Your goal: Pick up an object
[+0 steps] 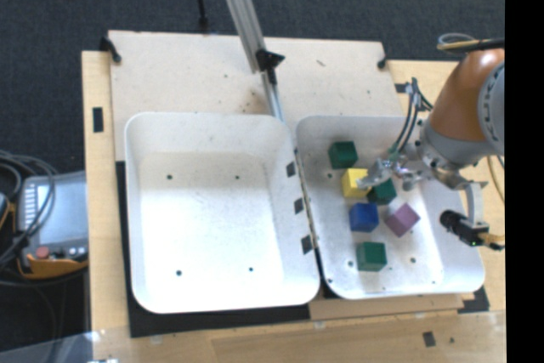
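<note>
Several small cubes lie in the right bin [459,268]: a green cube [342,154] at the back, a yellow cube [354,183], a blue cube [364,217], a purple cube [402,219] and a green cube [371,255] at the front. A dark green cube [384,193] sits partly hidden under my gripper [378,178]. The gripper is low in the bin, right beside the yellow cube and over the dark green one. The arm, with its orange band [463,102], reaches in from the right.
The left bin [136,183] stands beside the right one, the two sharing a raised rim [304,208]. A slanted metal rail [242,13] rises behind the bins. A black part of the wrist [459,225] hangs over the right bin's right side.
</note>
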Controlling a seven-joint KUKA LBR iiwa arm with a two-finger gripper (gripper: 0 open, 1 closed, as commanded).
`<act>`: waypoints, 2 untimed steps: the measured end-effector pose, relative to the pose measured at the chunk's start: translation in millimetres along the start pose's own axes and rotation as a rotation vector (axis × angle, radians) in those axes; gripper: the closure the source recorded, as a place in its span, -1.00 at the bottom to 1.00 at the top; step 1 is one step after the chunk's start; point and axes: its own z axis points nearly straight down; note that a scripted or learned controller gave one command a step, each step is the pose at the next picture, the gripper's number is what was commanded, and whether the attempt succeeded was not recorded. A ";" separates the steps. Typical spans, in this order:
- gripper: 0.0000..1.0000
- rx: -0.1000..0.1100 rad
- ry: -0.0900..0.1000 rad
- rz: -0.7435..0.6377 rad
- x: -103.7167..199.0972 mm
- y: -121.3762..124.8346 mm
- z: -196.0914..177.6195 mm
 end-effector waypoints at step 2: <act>1.00 -0.019 -0.005 0.002 -3.1 7.5 -9.5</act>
